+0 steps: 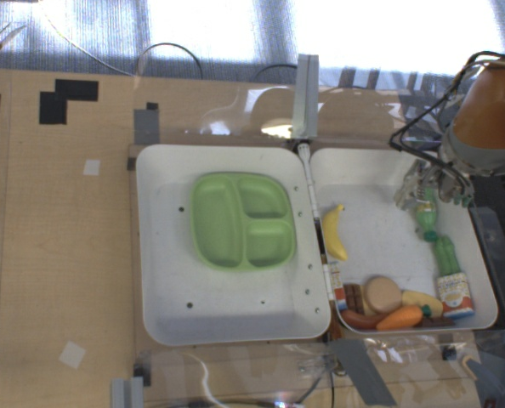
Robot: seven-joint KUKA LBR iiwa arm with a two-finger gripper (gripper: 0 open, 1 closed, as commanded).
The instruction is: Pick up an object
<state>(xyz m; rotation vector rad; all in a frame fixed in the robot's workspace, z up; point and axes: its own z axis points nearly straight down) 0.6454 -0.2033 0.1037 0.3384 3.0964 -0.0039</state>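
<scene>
Tool (428, 195) — directly above green bottle (427, 218)

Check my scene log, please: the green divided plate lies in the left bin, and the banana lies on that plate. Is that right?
Not quite. The camera view shows the green divided plate in the left bin, but the banana lies in the right bin, by the divider.

Rounded orange band segment of arm (488, 109), glossy, grey housing at its right side. Black cables (427, 121) loop from band leftward and down toward wrist. Below band: small metallic grey two-finger gripper (422, 189), greenish tint at fingers; detail blurred.
</scene>
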